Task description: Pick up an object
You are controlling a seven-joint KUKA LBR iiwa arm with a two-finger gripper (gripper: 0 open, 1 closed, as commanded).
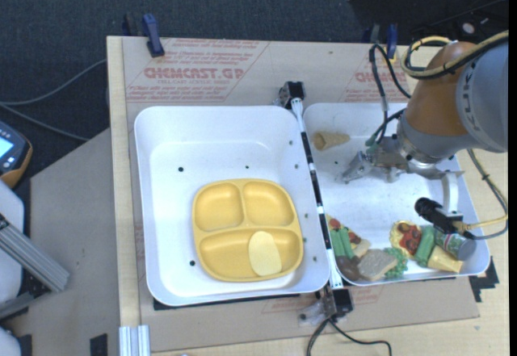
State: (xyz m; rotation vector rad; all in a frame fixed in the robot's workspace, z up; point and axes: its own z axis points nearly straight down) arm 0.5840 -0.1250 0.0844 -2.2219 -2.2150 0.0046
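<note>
My gripper [354,167] hangs over the bare upper-middle floor of the right bin [367,116], reaching in from the right below the orange wrist band. It is open, with nothing between its fingers. A small tan piece [329,139] lies up and to the left of it, near the bin's back left corner. Along the bin's front edge lies a heap of toy food: green sticks [342,241], a grey-brown slab [373,265], and red, yellow and green pieces [420,243]. In the left bin [161,144] a yellow divided plate [218,209] carries a pale yellow oval [264,253].
A black, handle-like part [436,213] juts over the right bin's right side, just above the heap. The divider [311,177] between the bins runs close to the left of the gripper. Cables [384,72] trail behind the right bin.
</note>
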